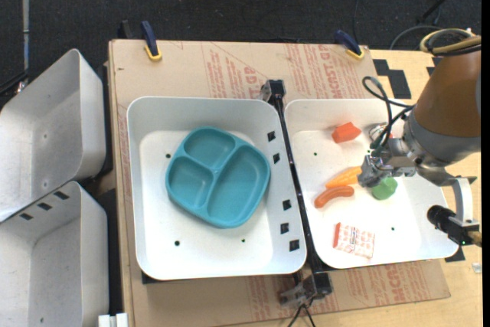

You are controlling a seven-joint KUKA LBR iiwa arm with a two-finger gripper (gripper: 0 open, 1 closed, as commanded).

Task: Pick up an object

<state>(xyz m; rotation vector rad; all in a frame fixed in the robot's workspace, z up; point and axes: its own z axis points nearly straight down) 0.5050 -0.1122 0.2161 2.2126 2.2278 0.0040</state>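
Bright, even overhead light, soft shadows, slight overall softness, no strong glare.

Right bin (429, 241), contents:

- Orange block (346, 132): small, angular, lying flat near the bin's back, well apart from the rest.
- Carrot-like piece (341, 178): orange, elongated, slanting up to the right at mid-bin.
- Sausage-like piece (334, 197): orange-red, curved, lying just beside and in front of the carrot-like piece.
- Green object (383, 188): small, rounded, perhaps a toy fruit; partly covered by the gripper (373, 172), so its shape is unclear.
- Flat packet (354, 239): white with red print, lying flat near the front.

Left bin (145, 249), contents:

- Teal plate (219, 176): three compartments, upright, centred.
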